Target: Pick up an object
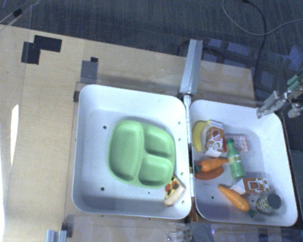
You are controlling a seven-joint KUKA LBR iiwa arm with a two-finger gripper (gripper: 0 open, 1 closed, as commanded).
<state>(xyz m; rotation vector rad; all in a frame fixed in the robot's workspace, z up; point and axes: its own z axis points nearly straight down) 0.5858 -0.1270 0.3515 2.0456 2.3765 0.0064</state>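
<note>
step: approach, nothing picked yet | two-finger gripper [282,104] open wide, holding nothing, above the far right corner of the right white bin [287,162] | next: descend onto one item, e.g. the orange plastic carrot [234,198]

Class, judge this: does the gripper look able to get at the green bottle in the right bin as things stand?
Probably yes. The gripper hangs above the right bin's far corner, and the green bottle lies uncovered, though carrots crowd it.

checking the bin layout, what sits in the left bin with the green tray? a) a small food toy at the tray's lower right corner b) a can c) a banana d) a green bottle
a: a small food toy lies by the green tray's lower right corner in the left bin.
</note>
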